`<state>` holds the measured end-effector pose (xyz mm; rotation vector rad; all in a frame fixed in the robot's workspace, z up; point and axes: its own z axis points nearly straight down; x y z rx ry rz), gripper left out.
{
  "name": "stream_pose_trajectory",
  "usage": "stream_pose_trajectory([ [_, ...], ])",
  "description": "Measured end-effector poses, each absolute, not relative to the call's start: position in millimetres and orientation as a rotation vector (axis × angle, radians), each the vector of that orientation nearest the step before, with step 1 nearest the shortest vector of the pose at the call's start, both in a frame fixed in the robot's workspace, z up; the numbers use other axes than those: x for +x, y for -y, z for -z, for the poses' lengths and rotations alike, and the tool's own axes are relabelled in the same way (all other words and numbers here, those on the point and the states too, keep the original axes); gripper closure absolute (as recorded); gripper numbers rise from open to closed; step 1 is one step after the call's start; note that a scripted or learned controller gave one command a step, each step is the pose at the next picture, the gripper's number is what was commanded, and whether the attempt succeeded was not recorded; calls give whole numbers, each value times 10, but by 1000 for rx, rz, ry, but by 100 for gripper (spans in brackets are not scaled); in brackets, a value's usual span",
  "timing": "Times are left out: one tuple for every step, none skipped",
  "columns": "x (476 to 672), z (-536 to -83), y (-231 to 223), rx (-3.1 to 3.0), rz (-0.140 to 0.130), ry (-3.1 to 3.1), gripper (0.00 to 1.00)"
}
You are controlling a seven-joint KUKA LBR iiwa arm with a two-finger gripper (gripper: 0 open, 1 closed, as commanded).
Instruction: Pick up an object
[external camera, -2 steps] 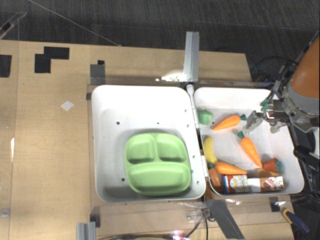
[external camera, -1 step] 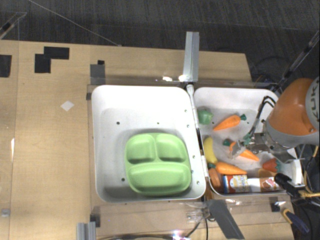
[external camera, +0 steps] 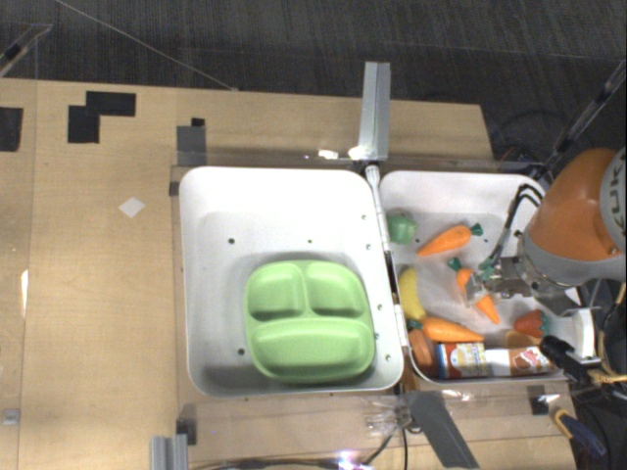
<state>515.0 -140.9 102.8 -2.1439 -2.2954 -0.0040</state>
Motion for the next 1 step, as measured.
stream_pose_trajectory([
  [5704,-2039,952,-2187,1,2256,100],
])
